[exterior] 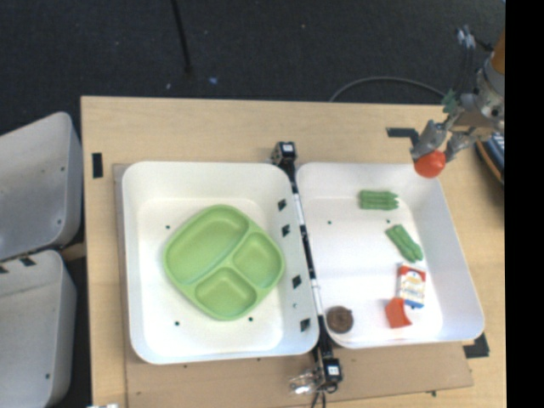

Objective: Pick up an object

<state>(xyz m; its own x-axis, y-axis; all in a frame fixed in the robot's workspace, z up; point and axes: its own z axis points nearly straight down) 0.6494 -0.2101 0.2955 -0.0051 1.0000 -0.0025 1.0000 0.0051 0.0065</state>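
Hand point(431, 153) is up over the far right corner of the right bin point(357, 334), with a small red-orange piece point(429, 163) pinched at its tips, so it reads as clamped on that. The grip looks shallow: the piece hangs at the very end of the fingers.

Risks from here, as I judge them:
- Piece slips out on any quick move. It hangs right above the bin rim, so it could bounce out onto the worktop point(212, 130) instead of back in.
- Cable point(382, 82) loops across the worktop just behind the hand and could snag if the arm swings back that way.
- If the piece drops, a retry is awkward. What's left in the right bin sits close together near the right wall: two green pods point(378, 199) point(405, 241), a small carton point(411, 286) and a red block point(397, 313) touching it. Fingers could catch two at once or hit the wall.
- Brown round thing point(340, 319) sits tight in the near left corner, hard to reach.

Left bin point(140, 228) holds a green divided plate point(223, 262), flat and wide, a poor target.
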